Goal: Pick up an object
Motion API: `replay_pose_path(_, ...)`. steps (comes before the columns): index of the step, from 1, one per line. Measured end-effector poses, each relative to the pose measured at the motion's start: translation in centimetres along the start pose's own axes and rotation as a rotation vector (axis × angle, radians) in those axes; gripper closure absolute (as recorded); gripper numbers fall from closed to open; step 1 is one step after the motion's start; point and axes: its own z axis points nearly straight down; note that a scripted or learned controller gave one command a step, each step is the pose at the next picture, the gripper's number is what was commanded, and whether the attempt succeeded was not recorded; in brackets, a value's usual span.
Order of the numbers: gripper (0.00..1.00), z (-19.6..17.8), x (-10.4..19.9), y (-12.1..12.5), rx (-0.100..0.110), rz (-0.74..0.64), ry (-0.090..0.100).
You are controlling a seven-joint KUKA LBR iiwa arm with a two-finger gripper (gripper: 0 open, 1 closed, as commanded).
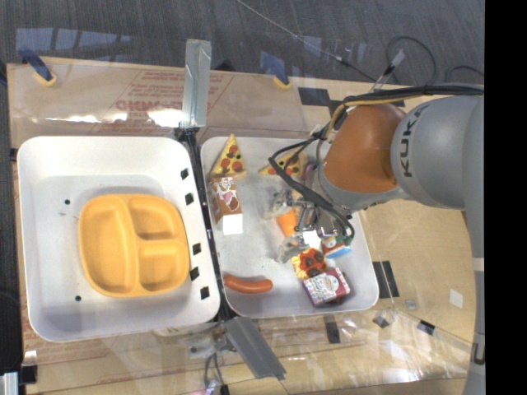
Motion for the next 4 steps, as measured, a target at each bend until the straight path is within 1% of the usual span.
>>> replay_pose_path(1,1.00,-1.1,-0.2,0.2,0.001,-0.007,-0.005)
replay_pose_path(2,0.00,-1.1,-0.2,0.2,0.001,-0.007,-0.004)
replay_pose_path(3,1.00,-2.1,-0.4,0.3,0.002,-0.014,-0.010)
replay_pose_path(4,1.00,-17.0,-10.3,4.5,0.000,0.191,-0.008)
